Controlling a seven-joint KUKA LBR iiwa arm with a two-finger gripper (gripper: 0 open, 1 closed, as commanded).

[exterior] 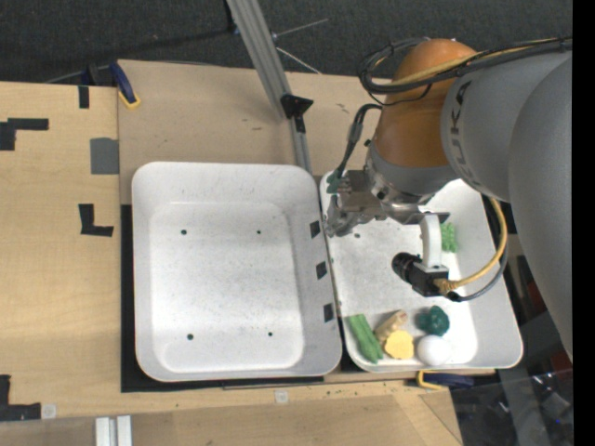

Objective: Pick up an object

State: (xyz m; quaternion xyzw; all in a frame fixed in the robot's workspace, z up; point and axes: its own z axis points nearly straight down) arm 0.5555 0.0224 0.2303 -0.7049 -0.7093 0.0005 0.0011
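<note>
near right bin's front edge (465,360), small objects (409,334), well apart from gripper (346,214)

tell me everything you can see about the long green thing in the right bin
The long green object is a slim, stick-shaped piece, bright green and matte. It lies flat on the floor of the right bin, near the front left corner, angled so that one end points toward the front rim. A tan piece lies close beside its upper part; whether they touch is unclear. The gripper is well away from it.
</note>
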